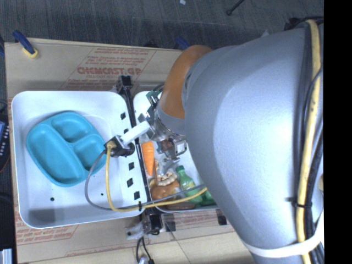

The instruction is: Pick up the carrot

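The orange carrot [148,156] lies lengthwise in the right bin [141,100], close to the bin's left wall. My gripper [168,147] hangs low over the bin just to the right of the carrot, its metal parts beside the carrot's upper half. The grey arm with its orange band [179,89] covers most of the right bin. I cannot make out anything held by the gripper.
A blue divided plate [63,146] lies in the left bin [33,202]. Below the carrot sit a brown bread-like item [165,190] and a green bottle [186,180]. A yellow cable [108,194] loops over the left bin's right side.
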Controlling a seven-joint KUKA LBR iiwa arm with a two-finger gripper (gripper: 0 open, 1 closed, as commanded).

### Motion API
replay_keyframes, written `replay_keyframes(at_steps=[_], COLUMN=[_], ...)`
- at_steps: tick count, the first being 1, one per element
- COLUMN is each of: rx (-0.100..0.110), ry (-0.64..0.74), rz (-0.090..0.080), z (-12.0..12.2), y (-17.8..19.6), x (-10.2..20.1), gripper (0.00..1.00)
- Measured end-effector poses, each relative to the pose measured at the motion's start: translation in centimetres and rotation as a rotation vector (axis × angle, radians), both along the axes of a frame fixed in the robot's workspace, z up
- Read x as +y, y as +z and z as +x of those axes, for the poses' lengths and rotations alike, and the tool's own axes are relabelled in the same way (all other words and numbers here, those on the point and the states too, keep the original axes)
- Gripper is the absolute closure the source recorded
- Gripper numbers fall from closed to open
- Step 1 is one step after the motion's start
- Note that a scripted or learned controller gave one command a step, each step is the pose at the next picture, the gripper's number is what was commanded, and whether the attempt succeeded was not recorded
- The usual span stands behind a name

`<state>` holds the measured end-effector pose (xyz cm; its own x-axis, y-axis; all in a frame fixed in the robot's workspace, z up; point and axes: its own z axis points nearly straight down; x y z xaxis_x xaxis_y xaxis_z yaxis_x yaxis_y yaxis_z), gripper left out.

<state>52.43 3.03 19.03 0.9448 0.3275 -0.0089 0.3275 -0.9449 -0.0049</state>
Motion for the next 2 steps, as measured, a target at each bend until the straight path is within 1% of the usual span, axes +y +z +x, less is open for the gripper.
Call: replay_keyframes(at_steps=[2], rx=[0.000], ry=[0.000], rz=[0.000], z=[0.00], y=[0.00], x=[0.00], gripper=[0.00])
